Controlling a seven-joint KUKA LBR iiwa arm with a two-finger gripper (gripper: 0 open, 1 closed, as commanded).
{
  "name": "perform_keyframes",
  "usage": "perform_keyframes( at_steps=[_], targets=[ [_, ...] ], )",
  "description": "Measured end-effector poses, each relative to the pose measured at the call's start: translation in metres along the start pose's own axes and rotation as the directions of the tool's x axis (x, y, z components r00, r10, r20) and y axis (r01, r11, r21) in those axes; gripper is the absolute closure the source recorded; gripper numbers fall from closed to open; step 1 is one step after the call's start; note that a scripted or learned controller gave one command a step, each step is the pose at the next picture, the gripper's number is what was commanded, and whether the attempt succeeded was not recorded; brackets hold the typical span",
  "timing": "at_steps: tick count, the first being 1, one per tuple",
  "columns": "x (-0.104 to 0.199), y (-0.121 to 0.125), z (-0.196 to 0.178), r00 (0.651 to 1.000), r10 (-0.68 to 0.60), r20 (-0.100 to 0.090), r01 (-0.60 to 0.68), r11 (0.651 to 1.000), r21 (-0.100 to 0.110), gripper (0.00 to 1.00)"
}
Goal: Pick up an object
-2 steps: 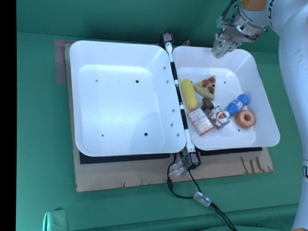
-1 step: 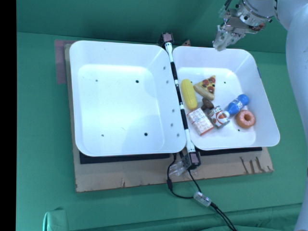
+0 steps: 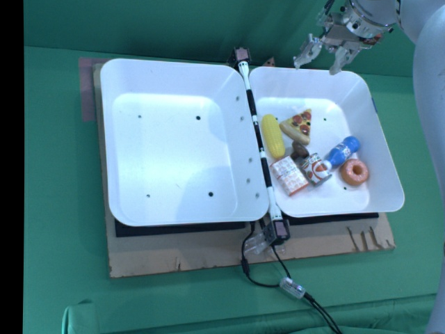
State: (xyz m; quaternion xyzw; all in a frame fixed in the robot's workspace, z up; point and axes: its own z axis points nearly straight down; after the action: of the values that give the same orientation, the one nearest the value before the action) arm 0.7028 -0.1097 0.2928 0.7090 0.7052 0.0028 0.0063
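Two-finger gripper (image 3: 322, 56) spread wide and empty above far rim of right white plastic bin (image 3: 379, 120), toys clustered toward its near half — yellow corn cob (image 3: 272, 136), pizza slice (image 3: 298, 124), blue bottle (image 3: 342, 152), glazed doughnut (image 3: 354, 172) touching or overlapping, so likely to pinch two or slip off.

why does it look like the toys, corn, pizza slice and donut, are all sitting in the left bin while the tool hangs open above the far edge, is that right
Wrong bin. The camera view shows the corn, pizza slice and donut in the right bin, not the left bin. The rest holds: the tool hangs open above the far edge.
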Motion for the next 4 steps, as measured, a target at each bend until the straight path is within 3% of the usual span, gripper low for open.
perform_keyframes(
  at_steps=[1,2,3,4],
  targets=[
    [-0.048,-0.003,0.103,1.0,-0.006,-0.011,0.006,1.0,0.03,0.0],
    [-0.035,0.0,0.091,0.999,-0.005,-0.039,0.006,0.999,0.035,1.0],
    [0.009,0.0,-0.014,1.0,-0.002,0.0,0.002,1.0,-0.002,1.0],
    [0.009,0.0,-0.013,1.0,-0.001,0.0,0.001,1.0,0.0,0.0]
  ],
)
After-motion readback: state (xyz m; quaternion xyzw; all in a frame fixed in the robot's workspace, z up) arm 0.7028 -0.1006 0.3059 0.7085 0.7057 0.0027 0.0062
